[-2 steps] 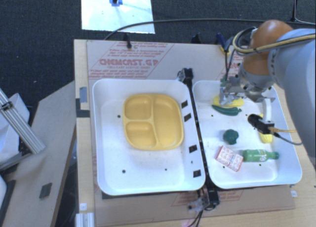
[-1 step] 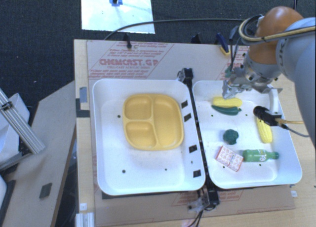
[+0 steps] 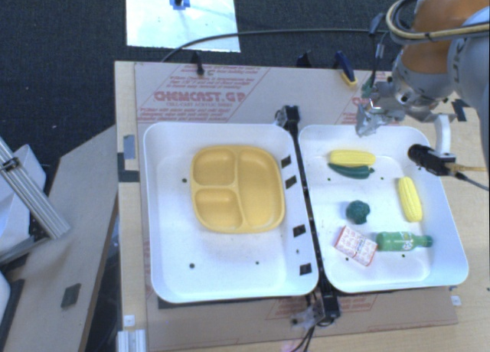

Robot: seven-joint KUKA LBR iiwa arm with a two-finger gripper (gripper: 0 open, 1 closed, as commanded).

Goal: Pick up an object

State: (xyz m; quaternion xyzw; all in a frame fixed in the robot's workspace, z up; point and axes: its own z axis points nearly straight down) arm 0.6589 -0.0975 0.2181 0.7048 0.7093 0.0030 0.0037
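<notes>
Your claw (image 3: 370, 124) hangs over the far rim of the right bin (image 3: 452, 266); I cannot tell its state, and it grips nothing visible. The nearest corn cob (image 3: 351, 158) lies just below, touching a green pod (image 3: 353, 171). Descend off-centre and you may nudge both or strike the rim.

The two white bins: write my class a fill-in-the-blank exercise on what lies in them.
1. The yellow divided tray lies in the ____ bin.
2. The green bottle lies in the ____ bin.
3. The broccoli is coloured ____.
4. The sectioned tray has ____ compartments.

Missing words: left; right; green; three.
</notes>
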